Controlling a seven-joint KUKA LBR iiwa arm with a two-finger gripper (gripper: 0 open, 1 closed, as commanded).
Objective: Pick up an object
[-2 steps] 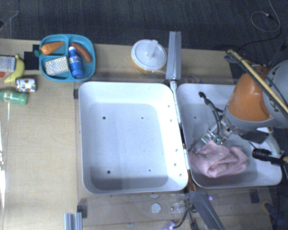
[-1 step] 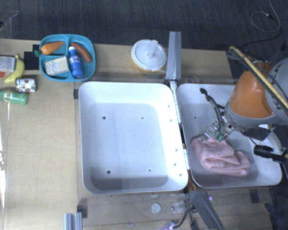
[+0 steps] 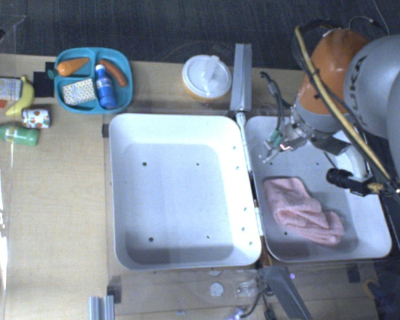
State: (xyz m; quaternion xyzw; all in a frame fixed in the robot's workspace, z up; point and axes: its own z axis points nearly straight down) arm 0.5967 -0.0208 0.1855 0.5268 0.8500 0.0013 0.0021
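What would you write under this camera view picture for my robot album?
Robot gripper hovers above a crumpled pink cloth in the right white bin.

A blue divided tray sat on the wooden bench at the far left. Its compartments held a carrot, a sausage, a small blue bottle and a pale patterned square. Left of the tray lay a banana beside a red and white carton. Just below them were a small printed can and a green bottle on its side. A white-lidded round container stood behind the bins, beside a grey metal bar.
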